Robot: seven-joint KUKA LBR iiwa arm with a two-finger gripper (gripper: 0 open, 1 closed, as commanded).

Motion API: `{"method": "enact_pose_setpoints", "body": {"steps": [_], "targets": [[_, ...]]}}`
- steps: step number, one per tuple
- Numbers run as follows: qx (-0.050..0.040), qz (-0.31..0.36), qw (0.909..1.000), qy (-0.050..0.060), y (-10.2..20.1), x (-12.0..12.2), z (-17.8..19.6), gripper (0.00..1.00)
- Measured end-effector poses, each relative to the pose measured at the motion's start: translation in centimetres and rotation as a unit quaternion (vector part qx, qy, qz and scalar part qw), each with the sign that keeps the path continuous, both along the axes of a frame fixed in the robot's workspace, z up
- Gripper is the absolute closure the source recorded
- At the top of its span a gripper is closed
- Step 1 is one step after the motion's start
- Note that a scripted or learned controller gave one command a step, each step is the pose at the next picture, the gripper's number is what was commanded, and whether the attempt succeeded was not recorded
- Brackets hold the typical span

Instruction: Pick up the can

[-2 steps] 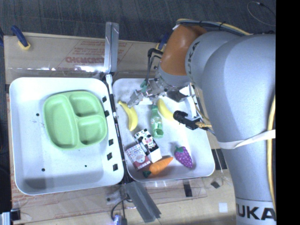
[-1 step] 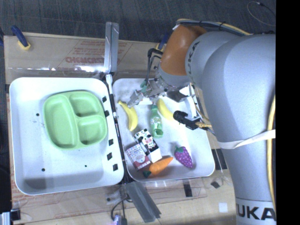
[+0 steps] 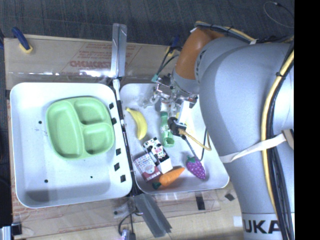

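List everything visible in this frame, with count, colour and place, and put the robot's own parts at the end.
Bins: 2, white, side by side on the bench; left bin, right bin.
Divided plate: 1, light green, in the left bin.
Banana: 1, yellow, upper left of the right bin.
Bottle: 1, green, middle of the right bin, just below the gripper.
Carton: 1, black and white patches, below the banana.
Can: 1, red and white label, lying beside the carton at the bin's lower left.
Carrot: 1, orange, near the front wall.
Grapes: 1 bunch, purple, right of the carrot.
Clamp: 1, blue and yellow, bench's top left corner.
Arm: 1, grey with orange band, from the right.
Gripper: 1, metal, over the right bin's upper part.
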State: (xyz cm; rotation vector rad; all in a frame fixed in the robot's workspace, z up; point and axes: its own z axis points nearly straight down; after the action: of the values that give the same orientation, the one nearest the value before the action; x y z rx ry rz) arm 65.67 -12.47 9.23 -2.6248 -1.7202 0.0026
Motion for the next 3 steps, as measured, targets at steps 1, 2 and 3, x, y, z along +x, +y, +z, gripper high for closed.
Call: {"method": "enact_pose_setpoints", "body": {"steps": [1,2,3], "targets": [[-0.0006,-0.010,0.9999,-0.002,-2.8,0.1,0.0,0.00],[-0.0009,-0.078,0.9970,-0.001,-2.5,0.0,2.3,0.00],[-0.0001,-0.166,0.9862,0.001,-3.2,0.0,0.0,0.00]]}}
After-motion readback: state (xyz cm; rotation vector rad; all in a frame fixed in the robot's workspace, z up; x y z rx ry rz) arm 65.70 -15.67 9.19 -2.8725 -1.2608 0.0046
